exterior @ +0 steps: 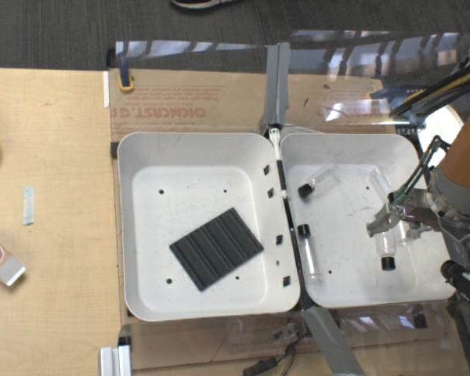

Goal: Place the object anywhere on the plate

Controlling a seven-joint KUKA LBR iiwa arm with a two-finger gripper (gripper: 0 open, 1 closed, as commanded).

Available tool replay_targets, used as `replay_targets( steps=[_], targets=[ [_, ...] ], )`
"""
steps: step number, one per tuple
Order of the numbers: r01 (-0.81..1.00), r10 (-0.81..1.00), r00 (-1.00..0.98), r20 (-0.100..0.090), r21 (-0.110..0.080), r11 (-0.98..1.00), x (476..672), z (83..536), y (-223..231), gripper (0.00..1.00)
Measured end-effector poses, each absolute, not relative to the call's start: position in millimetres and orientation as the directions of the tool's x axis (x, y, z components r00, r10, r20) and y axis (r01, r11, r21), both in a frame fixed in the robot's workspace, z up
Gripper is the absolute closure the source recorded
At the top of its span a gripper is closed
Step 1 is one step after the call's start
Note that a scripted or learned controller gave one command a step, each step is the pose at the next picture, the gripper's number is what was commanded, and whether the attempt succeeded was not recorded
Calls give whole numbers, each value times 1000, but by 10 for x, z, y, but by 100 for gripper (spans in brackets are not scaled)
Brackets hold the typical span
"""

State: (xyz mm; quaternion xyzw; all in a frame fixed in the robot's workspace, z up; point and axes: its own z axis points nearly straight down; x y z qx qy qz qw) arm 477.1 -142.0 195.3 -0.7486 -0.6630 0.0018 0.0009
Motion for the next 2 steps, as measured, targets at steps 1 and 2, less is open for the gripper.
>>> replay_targets(
  steps=[1,2],
  targets=[
    [997,997,-77,-2,-3,77,5012,2389,-784,100],
    [972,972,-234,-1,-4,234,5265,2188,-142,100]
  ],
)
